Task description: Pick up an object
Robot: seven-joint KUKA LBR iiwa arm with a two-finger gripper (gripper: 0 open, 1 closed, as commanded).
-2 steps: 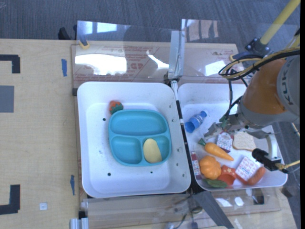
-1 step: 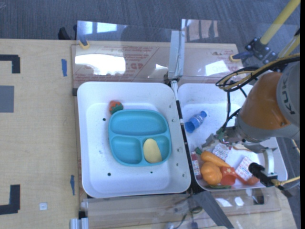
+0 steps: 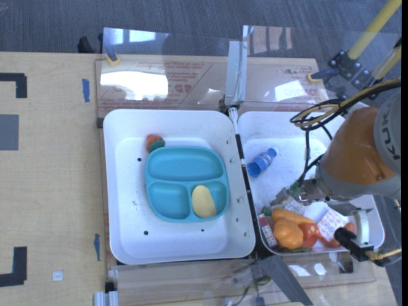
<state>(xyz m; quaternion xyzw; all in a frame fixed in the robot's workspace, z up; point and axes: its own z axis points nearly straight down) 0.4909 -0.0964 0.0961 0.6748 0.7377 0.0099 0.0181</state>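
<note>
The arm's gripper (image 3: 299, 193) hangs over the right bin (image 3: 255, 127), just above the orange toy (image 3: 289, 233) lying near the bin's front edge. Whether it grips anything cannot be told; the pick looks unfinished.

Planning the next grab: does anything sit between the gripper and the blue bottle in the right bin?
Nothing visible does. The blue bottle lies alone on bare white floor of the right bin. The arm's wrist hangs to its right, over the orange and red pile; the fingertips are hidden.

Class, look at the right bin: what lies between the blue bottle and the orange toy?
In the camera view, bare white bin floor separates the blue bottle from the orange toy, with a small wrapper near the toy.
</note>
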